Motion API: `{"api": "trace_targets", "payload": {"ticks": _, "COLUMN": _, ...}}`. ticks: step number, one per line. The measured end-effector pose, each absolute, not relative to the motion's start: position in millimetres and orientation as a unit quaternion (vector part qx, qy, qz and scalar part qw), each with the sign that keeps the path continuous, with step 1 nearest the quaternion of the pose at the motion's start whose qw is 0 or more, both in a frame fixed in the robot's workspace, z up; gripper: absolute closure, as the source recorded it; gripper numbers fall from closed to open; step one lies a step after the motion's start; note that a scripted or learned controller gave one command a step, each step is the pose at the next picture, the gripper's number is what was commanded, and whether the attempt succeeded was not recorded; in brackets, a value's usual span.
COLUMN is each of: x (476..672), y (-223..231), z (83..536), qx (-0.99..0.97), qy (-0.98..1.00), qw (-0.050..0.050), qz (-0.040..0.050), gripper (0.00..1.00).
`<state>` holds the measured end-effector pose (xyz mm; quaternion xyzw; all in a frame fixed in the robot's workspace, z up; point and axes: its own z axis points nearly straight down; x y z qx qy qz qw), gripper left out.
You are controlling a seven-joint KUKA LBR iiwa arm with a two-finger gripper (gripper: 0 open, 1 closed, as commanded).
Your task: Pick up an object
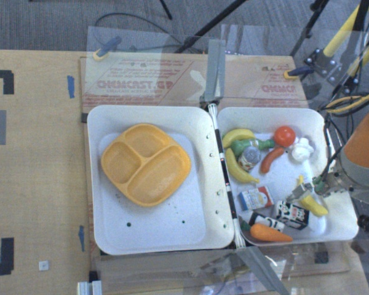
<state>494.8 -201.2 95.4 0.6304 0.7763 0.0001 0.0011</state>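
Nothing lifted yet, as I read it: my pincer sits low in the right bin, beside a yellow piece; its opening I cannot tell. Grasp and lift remain.

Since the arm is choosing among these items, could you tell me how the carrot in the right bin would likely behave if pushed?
The carrot looks rounded and tapered, so it would probably roll in a curve. It lies against the bin's front wall, likely limiting travel.

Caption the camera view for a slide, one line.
Gripper low over the right bin's toy food, near a black-and-white carton; yellow divided plate in the left bin.
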Motion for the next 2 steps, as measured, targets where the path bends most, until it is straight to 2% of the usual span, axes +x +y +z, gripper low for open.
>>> {"api": "trace_targets", "payload": {"ticks": 1, "x": 494.1, "y": -201.5, "z": 103.2, "qx": 0.631, "qy": 0.775, "qw": 0.0, "qz": -0.0006, "gripper": 1.0}}
{"api": "trace_targets", "payload": {"ticks": 2, "x": 493.7, "y": -148.5, "z": 219.4, "qx": 0.649, "qy": 0.76, "qw": -0.002, "qz": -0.0012, "gripper": 1.0}}
